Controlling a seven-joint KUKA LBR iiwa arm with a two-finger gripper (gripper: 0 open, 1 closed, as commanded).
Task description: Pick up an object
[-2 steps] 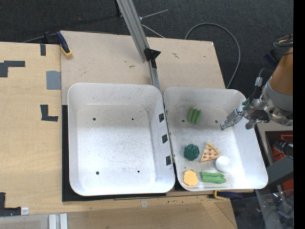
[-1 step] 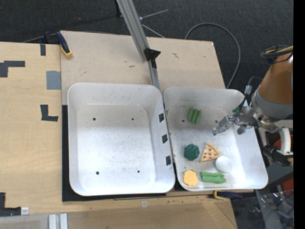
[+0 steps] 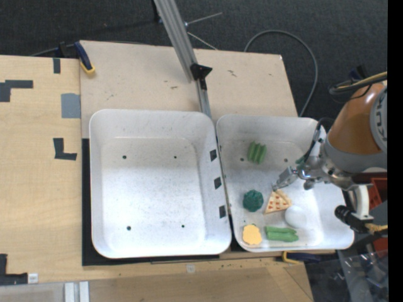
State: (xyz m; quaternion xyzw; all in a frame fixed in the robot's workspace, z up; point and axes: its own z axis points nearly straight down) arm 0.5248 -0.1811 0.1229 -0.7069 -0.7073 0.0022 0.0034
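The right bin holds several toy foods. A ridged light-green piece lies near its back. A dark green broccoli-like lump sits mid-bin, with a pizza slice beside it on the right. A white round object rests just right of the slice. Along the front lie a yellow-orange piece and a long green pod. My gripper hangs over the right half of this bin, just above the pizza slice, with nothing seen between its fingers.
The left bin stands beside the right one, sharing a raised middle wall. A slanted metal pole rises behind the bins. A cable loops at the back right. The arm's orange band overhangs the right bin's edge.
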